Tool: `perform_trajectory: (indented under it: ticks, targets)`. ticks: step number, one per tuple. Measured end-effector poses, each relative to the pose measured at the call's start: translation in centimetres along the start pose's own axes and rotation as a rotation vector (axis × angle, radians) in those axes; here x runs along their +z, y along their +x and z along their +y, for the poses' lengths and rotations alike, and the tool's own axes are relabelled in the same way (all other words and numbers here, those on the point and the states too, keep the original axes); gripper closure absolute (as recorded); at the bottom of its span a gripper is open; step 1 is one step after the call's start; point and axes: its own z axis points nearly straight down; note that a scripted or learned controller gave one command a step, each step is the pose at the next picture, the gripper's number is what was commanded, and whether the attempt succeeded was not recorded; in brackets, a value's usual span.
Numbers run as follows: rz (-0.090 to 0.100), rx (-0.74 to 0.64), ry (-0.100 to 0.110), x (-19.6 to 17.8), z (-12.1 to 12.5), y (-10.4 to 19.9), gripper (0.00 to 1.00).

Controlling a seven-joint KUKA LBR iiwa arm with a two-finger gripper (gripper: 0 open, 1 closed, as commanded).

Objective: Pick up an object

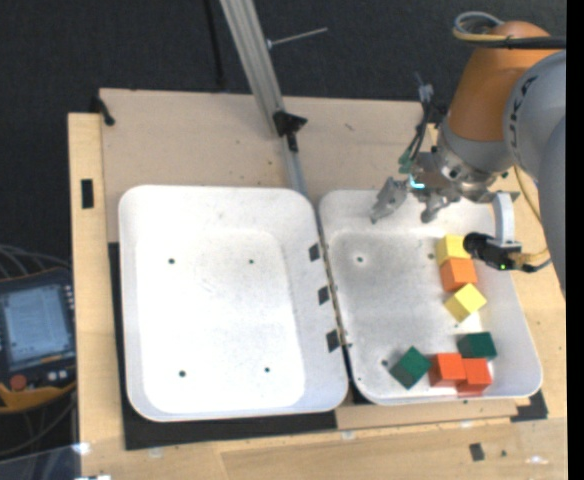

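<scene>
The wooden bench [202,138] carries the two white bins side by side, and I take the right bin [392,298] as my marker for everything else. The left bin [217,303] lies just beside it, their inner walls touching along a row of small dark clips. The grey arm [497,88] with its orange band leans in over the right bin's far corner, and the gripper [410,204] hangs above that bin's far rim with its two fingers spread apart and nothing between them.

All the blocks lie inside the right bin. Along its right wall sit a yellow block [453,247], an orange block [458,272] touching it, and a paler yellow block [465,302] just below. Near the front wall lie a green block [409,367], an orange-red block [459,370] beside it, and a dark green block [477,345] resting against that one.
</scene>
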Motion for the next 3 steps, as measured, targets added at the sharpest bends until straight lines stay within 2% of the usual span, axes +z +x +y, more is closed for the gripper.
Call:
perform_trajectory:
  ticks: [1,2,3]
  targets:
    - [-0.002,-0.002,-0.005,-0.3,0.1,0.0,0.0]
    - [-0.002,-0.002,0.0,5.6,0.2,0.6,0.0]
    - [-0.003,0.0,-0.003,9.9,0.2,0.5,0.0]
